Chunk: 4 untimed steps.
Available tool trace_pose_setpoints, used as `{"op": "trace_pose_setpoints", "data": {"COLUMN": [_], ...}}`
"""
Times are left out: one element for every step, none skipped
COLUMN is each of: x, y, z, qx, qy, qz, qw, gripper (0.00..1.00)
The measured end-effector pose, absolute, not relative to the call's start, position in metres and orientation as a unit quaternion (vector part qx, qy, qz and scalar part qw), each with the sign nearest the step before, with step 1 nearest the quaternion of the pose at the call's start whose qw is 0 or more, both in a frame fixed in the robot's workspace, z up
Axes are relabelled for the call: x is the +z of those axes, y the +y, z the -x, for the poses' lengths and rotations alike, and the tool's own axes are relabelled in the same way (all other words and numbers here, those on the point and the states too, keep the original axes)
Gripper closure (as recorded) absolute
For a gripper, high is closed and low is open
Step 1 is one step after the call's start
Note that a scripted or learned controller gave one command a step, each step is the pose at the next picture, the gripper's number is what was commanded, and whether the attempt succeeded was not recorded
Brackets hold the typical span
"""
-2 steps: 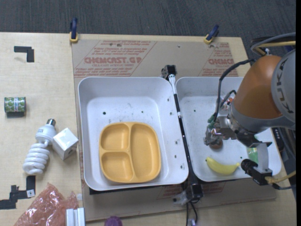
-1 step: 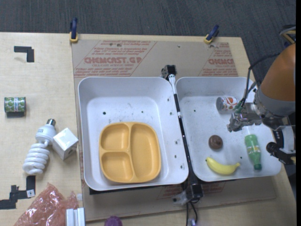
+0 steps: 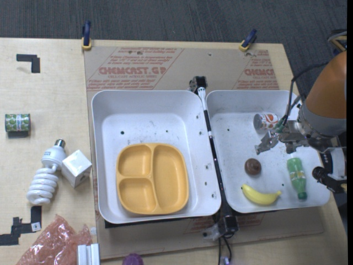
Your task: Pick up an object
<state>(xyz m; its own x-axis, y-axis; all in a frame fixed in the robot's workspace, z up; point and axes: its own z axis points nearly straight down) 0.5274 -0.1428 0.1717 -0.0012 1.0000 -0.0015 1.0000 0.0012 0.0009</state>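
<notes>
Right bin (image 3: 231,192): brown ball (image 3: 253,167) just below gripper (image 3: 268,144).

banana (image 3: 261,195) flat | green bottle (image 3: 297,178) lying | brown ball (image 3: 252,167) | can (image 3: 266,121) tipped

We see our arm (image 3: 330,93) as a rounded orange band above a grey wrist section — smooth and bulky. Black cables loop along its side, and a dark fitting sits lower down. Our gripper (image 3: 268,143) is metal grey — thin, angular fingers on a cluttered silver mount.
</notes>
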Motion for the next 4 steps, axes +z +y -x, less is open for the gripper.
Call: {"op": "trace_pose_setpoints", "data": {"x": [0.092, 0.102, 0.192, 0.192], "y": [-0.116, -0.116, -0.066, -0.083], "z": [-0.513, -0.514, -0.478, -0.478], "qx": [-0.0003, 0.0000, 0.0000, -0.0002], "qy": [0.707, 0.707, 0.707, 0.707], "qz": [-0.708, -0.707, -0.707, -0.708], "qw": [0.000, 0.000, 0.000, 0.001], "gripper": [0.00, 1.00, 1.00, 1.00]}}
